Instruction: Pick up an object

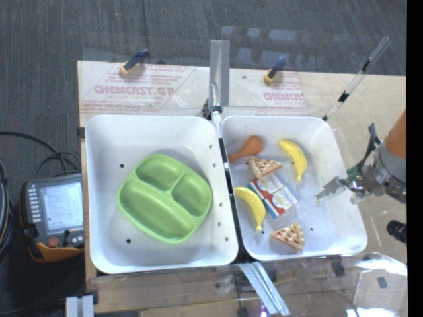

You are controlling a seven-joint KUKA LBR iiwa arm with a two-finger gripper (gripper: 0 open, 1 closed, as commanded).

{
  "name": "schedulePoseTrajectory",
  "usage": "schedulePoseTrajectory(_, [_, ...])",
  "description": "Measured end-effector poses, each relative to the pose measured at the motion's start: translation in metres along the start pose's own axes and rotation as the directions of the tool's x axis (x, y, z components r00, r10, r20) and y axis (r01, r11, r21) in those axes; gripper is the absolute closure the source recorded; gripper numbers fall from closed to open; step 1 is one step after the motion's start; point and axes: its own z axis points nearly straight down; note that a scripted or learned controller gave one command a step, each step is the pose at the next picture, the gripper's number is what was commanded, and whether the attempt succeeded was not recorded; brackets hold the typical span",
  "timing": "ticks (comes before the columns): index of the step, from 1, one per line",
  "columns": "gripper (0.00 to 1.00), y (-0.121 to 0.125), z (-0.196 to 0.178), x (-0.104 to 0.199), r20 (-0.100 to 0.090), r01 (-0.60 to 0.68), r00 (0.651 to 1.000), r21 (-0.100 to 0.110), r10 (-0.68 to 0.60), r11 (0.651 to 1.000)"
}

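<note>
Two white bins sit side by side on the bench. The right bin (344, 236) holds the toy food.

Closest to the front edge of this bin lies a waffle piece (289, 236), shaped like a wedge. Just behind it and to the left is a yellow banana (252, 205). It is long and bent, and it runs from the middle of the bin down toward the front, with its tip pointing at the front edge. Right beside it is a small red and white box (276, 196) (it lies flat and a bit crooked). Behind the box is another waffle piece (264, 167). Near the back left corner lies a brown chicken leg (246, 147), with its thin end pointing at the wall between the bins. A second banana (295, 156) lies toward the back, and its long side runs from back to front.

The gripper (328, 191) hangs over the right side of this bin, apart from the food. I cannot tell if it is open or closed.

The left bin (106, 137) holds a green tray (166, 197) with three parts.
</note>
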Motion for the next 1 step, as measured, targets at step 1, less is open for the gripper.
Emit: schedulePoseTrajectory(1, [0.0, 0.056, 0.0385, 0.0332, 0.002, 0.034, 0.999, -0.001, -0.034, 0.999])
